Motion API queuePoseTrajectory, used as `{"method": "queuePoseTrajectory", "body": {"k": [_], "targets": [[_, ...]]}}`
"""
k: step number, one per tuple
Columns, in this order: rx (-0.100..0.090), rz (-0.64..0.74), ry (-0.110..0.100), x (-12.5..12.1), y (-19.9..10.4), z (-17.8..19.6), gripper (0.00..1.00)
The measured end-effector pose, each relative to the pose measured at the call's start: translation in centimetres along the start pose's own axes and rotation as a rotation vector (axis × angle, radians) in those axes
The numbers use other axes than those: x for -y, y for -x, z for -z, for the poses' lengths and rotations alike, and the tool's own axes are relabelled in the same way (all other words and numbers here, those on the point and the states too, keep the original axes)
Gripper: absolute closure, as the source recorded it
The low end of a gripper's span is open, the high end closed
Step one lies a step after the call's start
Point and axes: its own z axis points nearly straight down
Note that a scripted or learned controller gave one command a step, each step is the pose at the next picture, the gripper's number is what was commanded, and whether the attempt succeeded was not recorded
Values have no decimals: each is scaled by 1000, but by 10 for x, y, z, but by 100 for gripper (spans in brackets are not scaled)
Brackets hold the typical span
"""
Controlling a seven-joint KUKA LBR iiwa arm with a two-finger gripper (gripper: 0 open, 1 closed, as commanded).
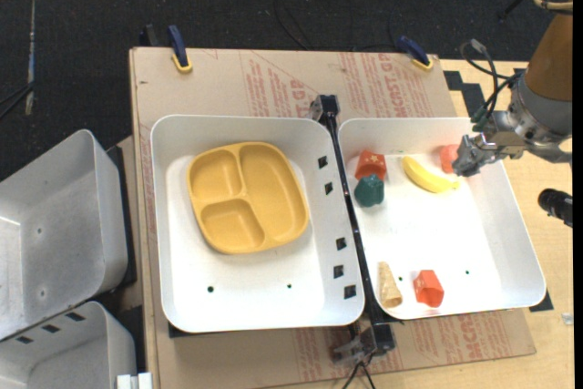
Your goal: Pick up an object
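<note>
The gripper (466,158) is seen low over the far right part of the right bin (496,232), just beside a small red object (447,158) and the right end of the banana (429,177); whether its fingers are spread or pressed together cannot be told. Nearer the divider, an orange-red block (370,164) is touched by a green ball (369,190), while a cone (390,284) and an orange block (428,288) are found near the front edge. A yellow divided plate (247,196) is held in the left bin (182,287).

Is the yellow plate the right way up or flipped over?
Right way up. The yellow plate lies flat in the left bin, and its three hollow sections face upward with raised ridges between them.
</note>
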Motion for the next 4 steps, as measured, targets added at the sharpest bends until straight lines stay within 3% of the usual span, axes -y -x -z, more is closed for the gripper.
{"method": "queuePoseTrajectory", "body": {"k": [4], "targets": [[-3,4,-3,-24,-223,0,100]]}}
